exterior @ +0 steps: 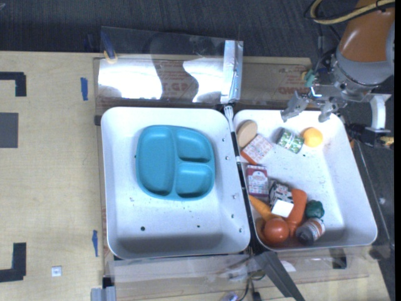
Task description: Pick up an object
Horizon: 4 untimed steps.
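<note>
No legible text. Printed red-and-white packets [257, 180] and a green-labelled can [290, 142], below the claw [310, 109], carry markings too small to read.

bins: 2 white [119, 168] [351, 180] | blue divided tray: 1 [175, 162] | yellow ball: 1 [312, 137] | tomato: 1 [276, 230] | carrot: 1 [259, 205] | small printed packets: about 4, pile too crowded to be sure
</note>
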Each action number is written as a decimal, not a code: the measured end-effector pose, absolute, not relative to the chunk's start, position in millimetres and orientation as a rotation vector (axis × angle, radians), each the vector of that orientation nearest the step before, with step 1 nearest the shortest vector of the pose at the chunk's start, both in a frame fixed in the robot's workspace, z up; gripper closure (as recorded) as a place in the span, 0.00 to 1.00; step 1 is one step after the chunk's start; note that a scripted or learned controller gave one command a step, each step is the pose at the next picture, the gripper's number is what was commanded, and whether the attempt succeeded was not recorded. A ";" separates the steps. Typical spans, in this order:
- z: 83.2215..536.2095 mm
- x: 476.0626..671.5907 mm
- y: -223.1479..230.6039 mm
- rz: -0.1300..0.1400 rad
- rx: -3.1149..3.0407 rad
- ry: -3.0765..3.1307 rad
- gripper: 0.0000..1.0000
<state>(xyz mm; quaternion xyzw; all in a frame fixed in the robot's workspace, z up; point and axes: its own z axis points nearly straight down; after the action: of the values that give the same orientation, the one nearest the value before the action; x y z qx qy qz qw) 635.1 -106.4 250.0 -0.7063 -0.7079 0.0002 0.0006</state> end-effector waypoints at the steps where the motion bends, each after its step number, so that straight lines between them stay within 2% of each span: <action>1: 168.9 664.5 -181.9 0.007 -2.177 -2.260 0.00; 2: 92.1 670.5 -206.6 -0.015 -2.069 -2.325 0.00; 3: 103.5 673.0 -209.5 -0.017 -2.081 -2.342 1.00; 4: 90.9 656.8 -215.8 -0.009 -1.886 -2.518 1.00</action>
<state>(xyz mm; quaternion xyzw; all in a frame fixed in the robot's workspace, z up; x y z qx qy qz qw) 656.8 -215.8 90.9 -0.5995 -0.8004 -0.0027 -0.0023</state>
